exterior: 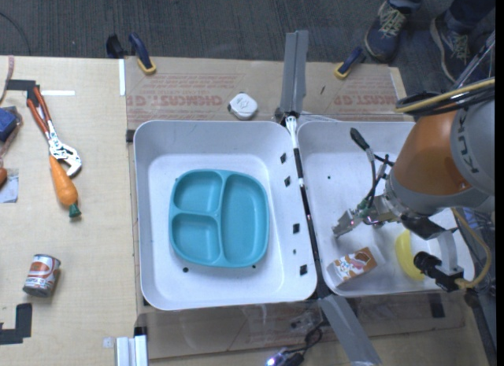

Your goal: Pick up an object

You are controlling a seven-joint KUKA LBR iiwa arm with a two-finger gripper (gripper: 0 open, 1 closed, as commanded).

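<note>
White bins: two shallow bins side by side, the left bin [150, 223] and the right bin [331, 160], on a pale wooden bench [87, 278].
Left bin: holds a teal divided plate [220, 219] lying flat near the middle.
Right bin: holds a small snack packet [352, 265] with brown and white print near the front edge, and a yellow object [407, 253] just right of it, partly hidden by the arm.
Arm: grey with an orange band [429, 160], reaching in from the right over the right bin.
Gripper [348, 223]: low in the right bin, just above the packet in the picture; whether its fingers are open or closed cannot be told, and nothing is visibly held.
Bench, left side: a wrench [51, 138], a toy carrot [64, 187] and a small tin can [41, 274].
Behind the bins: a small white round object [243, 105].
</note>
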